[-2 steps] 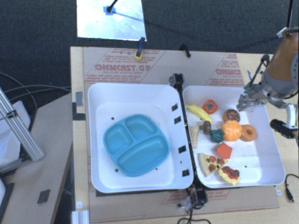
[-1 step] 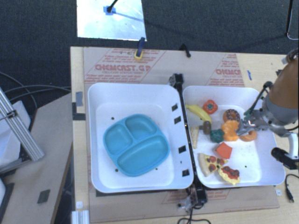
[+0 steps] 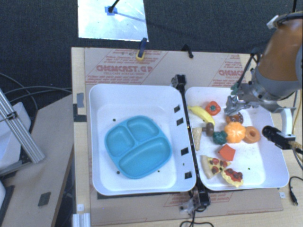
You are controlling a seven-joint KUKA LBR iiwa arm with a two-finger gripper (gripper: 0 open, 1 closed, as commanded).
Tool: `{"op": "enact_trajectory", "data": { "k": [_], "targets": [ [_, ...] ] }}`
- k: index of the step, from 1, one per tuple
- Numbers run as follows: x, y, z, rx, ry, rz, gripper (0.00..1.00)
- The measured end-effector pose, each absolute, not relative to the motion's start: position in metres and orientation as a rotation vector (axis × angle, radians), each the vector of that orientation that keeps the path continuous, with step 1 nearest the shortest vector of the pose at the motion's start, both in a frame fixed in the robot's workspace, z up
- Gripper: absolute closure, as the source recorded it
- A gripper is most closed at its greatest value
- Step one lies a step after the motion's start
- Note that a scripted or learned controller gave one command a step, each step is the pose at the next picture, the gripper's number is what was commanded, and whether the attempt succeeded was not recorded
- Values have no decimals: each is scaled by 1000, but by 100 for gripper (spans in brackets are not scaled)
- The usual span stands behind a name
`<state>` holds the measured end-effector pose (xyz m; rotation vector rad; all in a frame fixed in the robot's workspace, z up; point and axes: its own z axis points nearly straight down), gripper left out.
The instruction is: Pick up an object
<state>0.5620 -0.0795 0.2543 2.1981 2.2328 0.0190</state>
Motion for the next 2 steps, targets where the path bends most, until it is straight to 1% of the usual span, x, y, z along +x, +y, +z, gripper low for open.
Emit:
{"op": "enact_trajectory", "data": {
  "k": [1, 2],
  "targets": [
    [508, -34, 256, 2214, 2232, 3, 100],
    [487, 54, 294, 2205, 2237, 11, 100]
  ]
}}
